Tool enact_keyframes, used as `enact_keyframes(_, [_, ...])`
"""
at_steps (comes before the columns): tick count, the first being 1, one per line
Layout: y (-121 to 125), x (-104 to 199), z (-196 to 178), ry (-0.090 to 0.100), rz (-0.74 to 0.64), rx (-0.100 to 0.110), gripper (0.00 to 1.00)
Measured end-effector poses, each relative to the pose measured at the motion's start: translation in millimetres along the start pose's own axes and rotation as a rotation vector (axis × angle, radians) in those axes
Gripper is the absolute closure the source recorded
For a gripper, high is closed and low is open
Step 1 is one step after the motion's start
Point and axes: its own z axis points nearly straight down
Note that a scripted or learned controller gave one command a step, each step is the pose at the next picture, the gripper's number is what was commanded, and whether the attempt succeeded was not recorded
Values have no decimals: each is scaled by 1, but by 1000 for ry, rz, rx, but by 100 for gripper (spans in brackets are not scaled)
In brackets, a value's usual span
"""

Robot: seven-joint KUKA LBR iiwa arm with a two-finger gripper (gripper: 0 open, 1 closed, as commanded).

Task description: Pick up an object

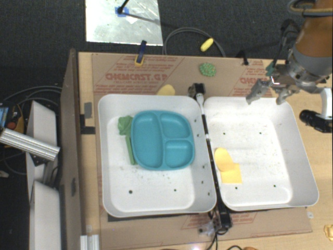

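A blue divided plate (161, 140) lies in the left bin (119, 191), with a green leafy item (126, 134) tucked under its left edge. Two yellow pieces lie in the right bin (291, 186) near its left wall: a rounded one (222, 158) and a flat square one (231, 174) touching it. My gripper (269, 94) hangs over the right bin's far edge, at the upper right. Its two fingers (254, 94) are spread apart with nothing between them. It is well away from the yellow pieces.
Beyond the bins, on the cardboard, sit a green round item (207, 69), a yellow item (166, 90) and a yellow plug (206, 45) on a cable. A black clip (197, 91) sits where the bins meet.
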Motion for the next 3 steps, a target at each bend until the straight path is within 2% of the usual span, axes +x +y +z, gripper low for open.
enact_keyframes(1, [-75,-32,119,2,7,13,0])
enact_keyframes(2, [-96,17,194,4,-3,6,0])
enact_keyframes(3, [-21,-29,198,-3,-1,-7,0])
